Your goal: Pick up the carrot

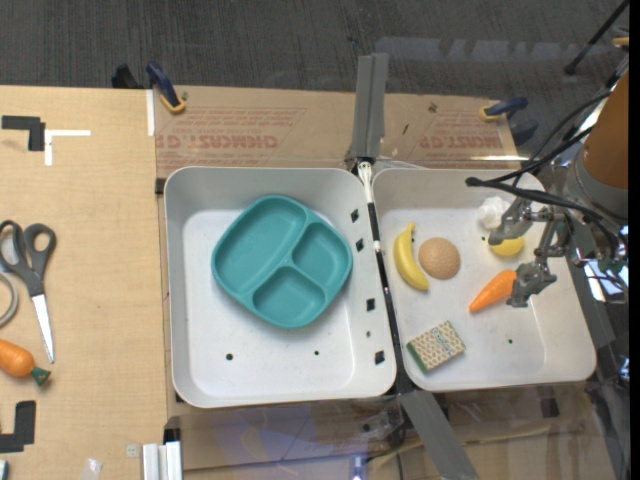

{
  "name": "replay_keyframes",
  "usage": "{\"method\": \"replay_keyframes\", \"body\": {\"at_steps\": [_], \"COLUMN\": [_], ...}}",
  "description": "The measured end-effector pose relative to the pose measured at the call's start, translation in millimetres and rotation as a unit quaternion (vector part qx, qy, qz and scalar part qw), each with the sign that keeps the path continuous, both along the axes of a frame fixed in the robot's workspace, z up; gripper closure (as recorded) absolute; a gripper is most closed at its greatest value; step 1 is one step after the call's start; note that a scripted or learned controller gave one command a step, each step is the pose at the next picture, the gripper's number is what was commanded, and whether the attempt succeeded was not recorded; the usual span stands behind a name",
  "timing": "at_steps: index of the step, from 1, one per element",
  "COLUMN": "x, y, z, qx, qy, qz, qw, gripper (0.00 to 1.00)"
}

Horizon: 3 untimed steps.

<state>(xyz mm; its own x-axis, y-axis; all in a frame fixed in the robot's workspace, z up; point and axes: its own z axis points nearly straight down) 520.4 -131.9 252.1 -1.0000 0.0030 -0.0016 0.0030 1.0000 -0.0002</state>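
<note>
While my gripper (527, 280) hangs low over the right bin (560, 363), its dark fingers sit against the thick end of the carrot (492, 292); whether they pinch it or merely touch it, I cannot tell; the carrot lies on the bin floor, right of the egg (439, 257) and banana (407, 258), long axis slanting, narrow tip pointing lower left toward the small box (436, 346); a teal plate (283, 259) fills the left bin (200, 298).

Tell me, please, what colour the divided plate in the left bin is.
The divided plate is teal, clear in the camera view.
</note>
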Motion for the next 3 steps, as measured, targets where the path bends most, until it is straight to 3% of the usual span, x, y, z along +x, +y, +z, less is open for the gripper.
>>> {"method": "replay_keyframes", "body": {"at_steps": [1, 2, 3], "x": [-6.9, 44.9, 38.5], "y": [-31.1, -25.9, -75.8], "z": [-140.6, -158.7, -157.8], "qx": [0.0003, -0.0002, -0.0008], "qy": [0.001, -0.002, -0.003], "qz": [0.048, -0.071, -0.037], "qw": [0.9989, 0.9975, 0.9993], "gripper": [0.0, 0.0, 0.0]}}
